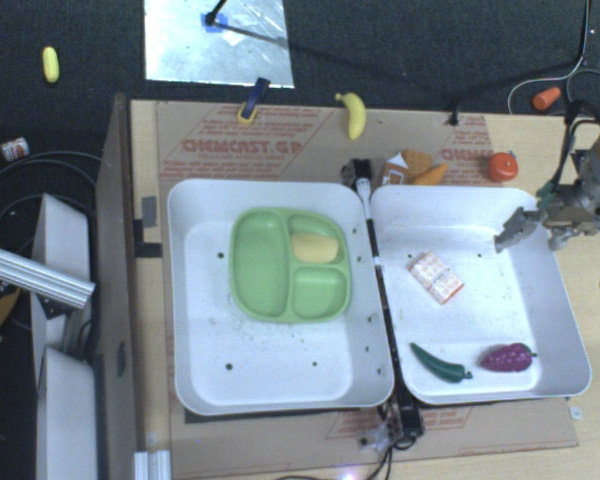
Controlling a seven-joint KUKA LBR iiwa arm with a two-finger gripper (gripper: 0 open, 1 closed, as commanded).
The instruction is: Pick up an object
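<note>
Three pickable things sit in the right bin (pixel 555 298): a small patterned packet (pixel 436 277) near the middle, a green pepper-like toy (pixel 440 363) at the near edge, and a purple grape bunch (pixel 507 357) just right of it. The left bin (pixel 195 298) holds a green divided plate (pixel 280 273) with a yellow piece (pixel 315 247) in its far right compartment.

My gripper (pixel 520 226) hangs over the far right part of the right bin, well apart from all three. Whether its fingers are spread or closed I can't tell, and I see nothing between them.

I'd go for the packet: closest, with clear floor all round. It looks flat, so the fingers need to reach right down to the floor and close across its short side. Grapes are the backup, lumpier and easier to catch. The pepper lies close to the near wall, risky.
</note>
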